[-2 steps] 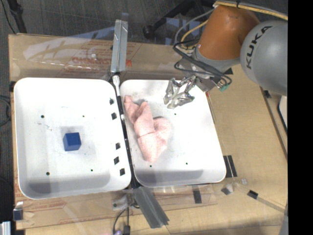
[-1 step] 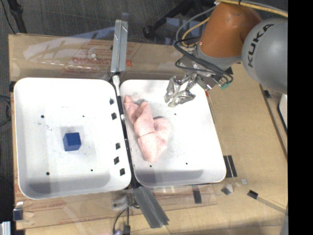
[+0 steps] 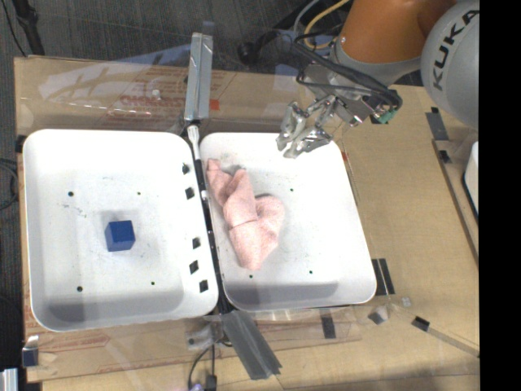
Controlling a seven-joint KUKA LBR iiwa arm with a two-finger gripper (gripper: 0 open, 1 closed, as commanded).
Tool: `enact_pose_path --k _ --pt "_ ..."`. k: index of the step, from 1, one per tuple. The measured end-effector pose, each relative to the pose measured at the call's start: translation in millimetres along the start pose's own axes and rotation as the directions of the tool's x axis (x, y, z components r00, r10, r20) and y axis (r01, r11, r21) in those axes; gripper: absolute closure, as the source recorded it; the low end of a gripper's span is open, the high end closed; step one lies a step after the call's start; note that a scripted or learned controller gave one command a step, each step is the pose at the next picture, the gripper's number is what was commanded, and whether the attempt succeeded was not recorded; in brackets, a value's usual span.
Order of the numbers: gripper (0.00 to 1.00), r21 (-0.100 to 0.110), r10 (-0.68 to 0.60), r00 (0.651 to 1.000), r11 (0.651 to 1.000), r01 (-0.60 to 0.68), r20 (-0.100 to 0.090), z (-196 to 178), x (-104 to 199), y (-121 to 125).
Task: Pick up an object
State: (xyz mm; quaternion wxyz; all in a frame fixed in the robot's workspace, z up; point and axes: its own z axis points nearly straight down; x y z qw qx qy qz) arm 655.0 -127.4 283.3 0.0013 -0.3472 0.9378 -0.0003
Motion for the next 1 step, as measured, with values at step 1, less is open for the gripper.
enact_pose_path --k 1 --pt "1.0 -0.008 -0.333 0.943 0.943 0.333 -0.002 62.0 9.3 -13.4"
